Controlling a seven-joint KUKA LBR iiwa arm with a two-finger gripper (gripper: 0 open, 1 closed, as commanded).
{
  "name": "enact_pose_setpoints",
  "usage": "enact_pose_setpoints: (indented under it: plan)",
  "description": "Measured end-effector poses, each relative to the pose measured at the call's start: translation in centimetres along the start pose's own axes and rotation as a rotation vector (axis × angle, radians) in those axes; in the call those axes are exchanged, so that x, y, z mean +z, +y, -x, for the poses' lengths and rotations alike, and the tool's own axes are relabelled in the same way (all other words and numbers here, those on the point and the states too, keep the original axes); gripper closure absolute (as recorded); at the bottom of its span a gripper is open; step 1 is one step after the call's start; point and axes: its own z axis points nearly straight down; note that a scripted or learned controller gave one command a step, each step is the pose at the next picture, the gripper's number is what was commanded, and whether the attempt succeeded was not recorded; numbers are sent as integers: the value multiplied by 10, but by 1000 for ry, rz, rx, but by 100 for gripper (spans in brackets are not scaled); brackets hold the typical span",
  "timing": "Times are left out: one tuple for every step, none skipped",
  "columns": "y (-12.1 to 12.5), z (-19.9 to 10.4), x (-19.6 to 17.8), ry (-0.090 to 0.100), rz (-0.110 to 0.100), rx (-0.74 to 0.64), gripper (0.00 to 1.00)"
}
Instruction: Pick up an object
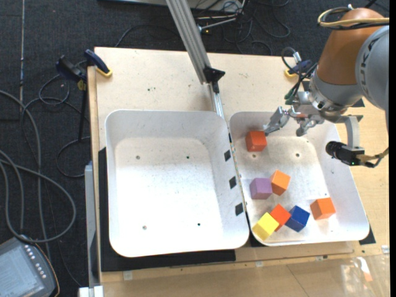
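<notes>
The claw (289,124) hangs at the upper right of the frame, fingers spread apart with nothing between them, over the right bin (349,193). A red block (255,141) lies just left of it, below the left fingertip.

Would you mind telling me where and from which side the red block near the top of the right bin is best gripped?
Probably from straight above, jaws closing on two opposite flat sides of the red block. It sits alone, apart from the purple block and the other cubes, so its sides are free. The right bin's left wall is near, so jaws spanning its near and far faces seem safer.
</notes>
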Motion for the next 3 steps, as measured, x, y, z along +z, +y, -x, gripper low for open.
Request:
enact_pose_setpoints:
  plan:
    - [1, 0, -3, -1, 5, 0, 0]
    - [3, 1, 40, -1, 2, 2, 0]
    - [-5, 8, 97, -1, -1, 4, 0]
